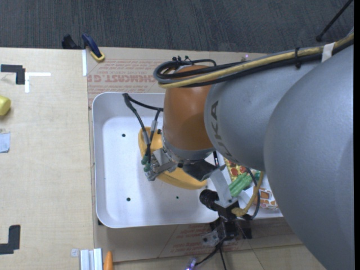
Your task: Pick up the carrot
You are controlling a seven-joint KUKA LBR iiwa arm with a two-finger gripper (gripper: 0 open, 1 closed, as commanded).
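Camera view — arm (270, 122) over white bin (115, 167) — yellow object (169, 176) beneath.

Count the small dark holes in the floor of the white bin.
3: one upper left, one lower left, one lower middle beside the yellow object. The arm may hide more.

A white bin (112, 167) holds a yellow plate (169, 176) beneath the grey, orange-banded arm (270, 111).
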